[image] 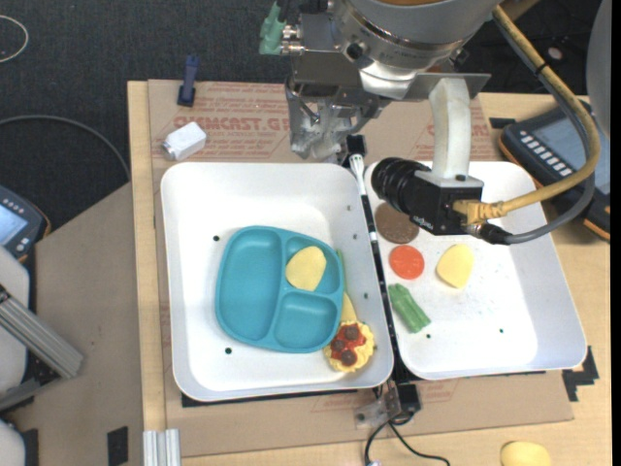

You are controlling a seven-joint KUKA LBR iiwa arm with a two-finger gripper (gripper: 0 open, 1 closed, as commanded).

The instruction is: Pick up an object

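Yellow toy piece (307,267) is my likeliest pick: it lies in the upper right compartment of the teal plate (254,294), which sits in the left bin (189,260). My fingers (328,139) hang beyond the plate's far side, over the bin's far rim, well apart from the piece. I see nothing held in them, though whether they stand open or shut I cannot tell, as the wrist hides them. Other choices lie off the plate: a berry-topped toy (349,346) touching its near right corner, and, to the plate's right in the other bin, a red disc (408,262), a green stick (408,309) and a brown disc (396,223). To do this well, I judge I should come towards the plate, centre over the yellow piece, and descend straight, keeping clear of the plate's ridges so they don't stop me short, then close gently, since the rounded piece may slip out.
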